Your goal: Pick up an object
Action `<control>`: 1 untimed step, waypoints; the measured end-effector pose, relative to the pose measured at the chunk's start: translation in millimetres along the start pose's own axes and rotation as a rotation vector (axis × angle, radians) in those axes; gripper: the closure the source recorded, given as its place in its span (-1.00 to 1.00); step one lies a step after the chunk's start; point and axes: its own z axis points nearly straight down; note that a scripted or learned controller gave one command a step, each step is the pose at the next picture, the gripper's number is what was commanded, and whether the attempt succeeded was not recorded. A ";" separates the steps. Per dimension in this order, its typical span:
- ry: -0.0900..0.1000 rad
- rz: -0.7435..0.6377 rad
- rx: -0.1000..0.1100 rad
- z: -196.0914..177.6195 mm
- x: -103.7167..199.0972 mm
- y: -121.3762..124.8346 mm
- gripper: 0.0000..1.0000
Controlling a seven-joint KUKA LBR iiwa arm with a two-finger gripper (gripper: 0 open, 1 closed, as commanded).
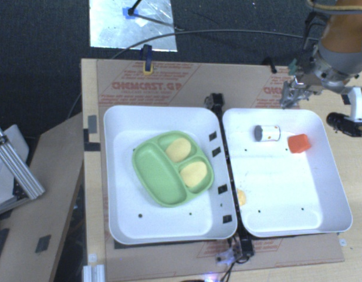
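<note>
Where pincer (293,94) hovers, far bin (321,216) rim.

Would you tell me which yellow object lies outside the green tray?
The small yellow piece at the right bin's left edge; the other two sit in tray compartments.

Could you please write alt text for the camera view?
The gripper hovers above the far edge of the right bin, which holds a white cylinder and an orange block. The left bin holds a green divided tray.
</note>
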 end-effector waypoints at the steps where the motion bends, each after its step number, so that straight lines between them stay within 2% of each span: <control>1: 0.000 -0.001 -0.001 5.8 59.2 -15.3 1.00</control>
